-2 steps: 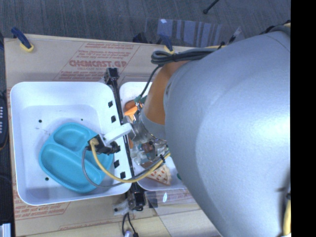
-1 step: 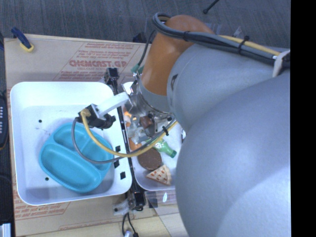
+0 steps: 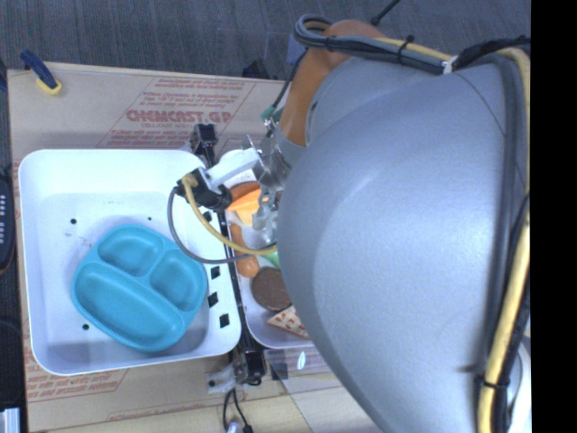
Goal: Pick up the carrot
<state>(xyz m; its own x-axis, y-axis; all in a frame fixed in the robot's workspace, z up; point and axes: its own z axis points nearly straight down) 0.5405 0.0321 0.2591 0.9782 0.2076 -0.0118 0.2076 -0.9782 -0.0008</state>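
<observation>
The grey arm (image 3: 406, 233) bulks over the right bin (image 3: 257, 332), hiding nearly all of it; an orange band (image 3: 306, 84) shows above the wrist, toward the top of the picture. Left of the right bin, touching it along a shared wall, sits the left bin (image 3: 36, 242), and in it lies a blue divided plate (image 3: 140, 282) with three compartments, well apart from the right bin's contents. Both bins rest on a cardboard sheet (image 3: 171, 106) printed in red, which covers the table. The claw (image 3: 261, 210) reaches down into the visible sliver of the right bin near its left wall; whether it is clenched or released cannot be told, since the wrist and cables cover it. The carrot (image 3: 244, 201), an orange piece, lies in the right bin just beside the claw. Below it in the same bin are a small orange round thing (image 3: 247, 264), a brown disc (image 3: 270, 289) and a pizza slice (image 3: 290, 321).
</observation>
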